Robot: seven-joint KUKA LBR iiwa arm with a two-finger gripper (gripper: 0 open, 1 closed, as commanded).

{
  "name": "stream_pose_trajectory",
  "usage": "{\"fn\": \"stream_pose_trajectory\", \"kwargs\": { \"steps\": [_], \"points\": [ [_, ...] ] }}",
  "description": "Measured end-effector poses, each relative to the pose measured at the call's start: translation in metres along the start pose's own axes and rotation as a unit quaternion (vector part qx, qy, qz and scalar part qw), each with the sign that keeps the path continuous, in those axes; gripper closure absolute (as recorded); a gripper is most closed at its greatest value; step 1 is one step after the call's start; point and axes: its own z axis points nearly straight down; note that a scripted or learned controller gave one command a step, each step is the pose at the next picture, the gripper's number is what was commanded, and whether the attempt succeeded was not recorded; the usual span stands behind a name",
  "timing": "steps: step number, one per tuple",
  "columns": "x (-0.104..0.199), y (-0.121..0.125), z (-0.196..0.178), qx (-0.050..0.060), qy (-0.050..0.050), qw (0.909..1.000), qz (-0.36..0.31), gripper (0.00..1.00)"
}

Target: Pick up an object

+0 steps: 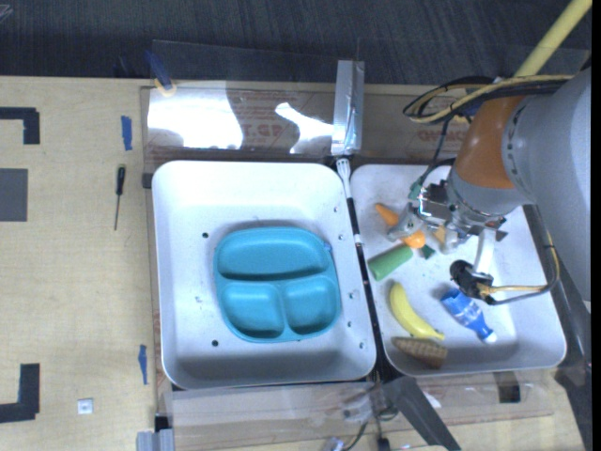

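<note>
arm (554, 148): enters from right, bent downward | orange band above wrist | gripper (434, 222): lowered, finger state apparently obscured

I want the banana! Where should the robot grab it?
Probably at the middle of the banana, coming straight down from above. It lies flat in the right bin, curved and slim, so the fingers could close across its narrow width. The brown brush sits close by its lower end.
</note>
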Motion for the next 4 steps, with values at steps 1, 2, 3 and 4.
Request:
{"fn": "stream_pose_trajectory", "kwargs": {
  "steps": [1, 2, 3, 4],
  "points": [
    [-0.027, -0.015, 0.001, 0.003, -0.001, 0.9896, 0.144, 0.0],
    [-0.001, 0.003, 0.001, 0.001, 0.0, 0.9974, -0.072, 0.0],
    [0.0, 0.005, -0.011, -0.002, 0.0, 0.9974, -0.072, 1.0],
    [0.023, -0.064, -0.101, 0.001, 0.001, 0.9975, -0.071, 1.0]
  ]
}}
